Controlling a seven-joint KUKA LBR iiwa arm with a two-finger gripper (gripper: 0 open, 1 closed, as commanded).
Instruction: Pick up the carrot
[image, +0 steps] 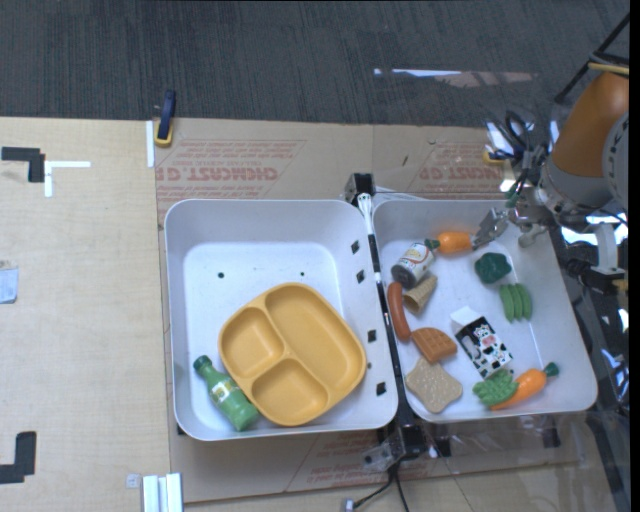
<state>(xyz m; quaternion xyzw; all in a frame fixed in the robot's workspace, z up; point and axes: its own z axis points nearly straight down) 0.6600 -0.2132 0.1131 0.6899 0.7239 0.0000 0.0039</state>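
Nearest the camera, the carrot (527, 385) lies at the right bin's (560, 300) front corner (touching a green leafy toy (492, 389)). Gripper (490, 232) hangs near the far wall, fingers apparently spread, holding nothing. Best approach: travel forward, straddle the orange body crosswise.

Even, bright overhead light. You get mild glare on the white bin (190, 300) walls and hot reflections on metal near the arm (590, 130). Shadows soft, short. Focus fair; small items slightly soft, grainy.
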